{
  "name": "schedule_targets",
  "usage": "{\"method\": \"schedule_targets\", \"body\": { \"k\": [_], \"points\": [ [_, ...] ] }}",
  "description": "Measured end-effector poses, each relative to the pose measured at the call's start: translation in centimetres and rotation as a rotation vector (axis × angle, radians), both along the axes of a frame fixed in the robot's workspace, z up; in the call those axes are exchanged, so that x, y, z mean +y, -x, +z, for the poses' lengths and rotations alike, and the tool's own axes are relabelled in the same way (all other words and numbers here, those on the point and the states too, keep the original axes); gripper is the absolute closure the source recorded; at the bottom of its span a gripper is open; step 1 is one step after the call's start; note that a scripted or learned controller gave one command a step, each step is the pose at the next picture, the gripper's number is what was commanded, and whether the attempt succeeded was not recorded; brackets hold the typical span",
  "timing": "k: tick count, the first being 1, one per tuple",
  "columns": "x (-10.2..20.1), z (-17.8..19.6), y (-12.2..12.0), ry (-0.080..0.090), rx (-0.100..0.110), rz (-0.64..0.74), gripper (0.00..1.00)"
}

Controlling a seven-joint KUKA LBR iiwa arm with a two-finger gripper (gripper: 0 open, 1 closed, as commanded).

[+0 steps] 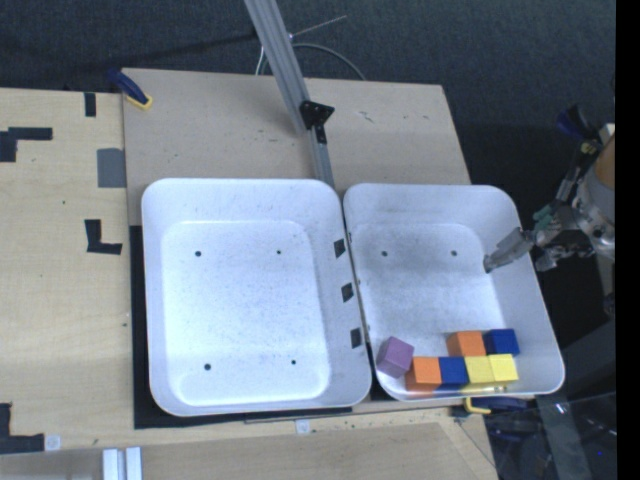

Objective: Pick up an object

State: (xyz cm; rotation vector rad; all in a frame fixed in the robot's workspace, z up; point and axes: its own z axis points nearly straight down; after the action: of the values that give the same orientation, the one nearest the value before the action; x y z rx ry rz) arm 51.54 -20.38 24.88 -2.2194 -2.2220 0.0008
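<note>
White plastic forms both shallow bins on the wooden bench (400, 118). The left bin (160, 268) and the right bin (420, 200) sit side by side with their inner rims touching.

The blocks lie grouped in the near corner of the right bin. A purple block (396, 355) rests tilted at the left end of the group, next to the inner wall. Beside it, along the near wall, stand an orange block (426, 370), a blue block (453, 370) and two yellow blocks (490, 369) in a row, touching one another. Behind that row sit a second orange block (465, 344) and a second blue block (501, 342), side by side.

The gripper (515, 250) is at the right rim of the right bin, above the far half of its right wall, well apart from the blocks. One grey finger (503, 251) points left over the rim. Nothing is seen between the fingers; whether they are spread or pressed together cannot be told.

A slanted metal pole (283, 53) crosses the bench behind the bins.
</note>
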Motion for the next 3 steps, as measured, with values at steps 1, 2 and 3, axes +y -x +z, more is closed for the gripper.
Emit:
{"method": "schedule_targets", "body": {
  "k": [1,2,3],
  "points": [
    [6.8,-14.1,-6.3,-0.002,0.006,0.003,0.00],
    [2.7,-5.0,-5.3,0.004,-0.007,-0.003,0.00],
    [4.8,-10.0,1.5,-0.003,0.010,-0.002,0.00]
  ]
}}
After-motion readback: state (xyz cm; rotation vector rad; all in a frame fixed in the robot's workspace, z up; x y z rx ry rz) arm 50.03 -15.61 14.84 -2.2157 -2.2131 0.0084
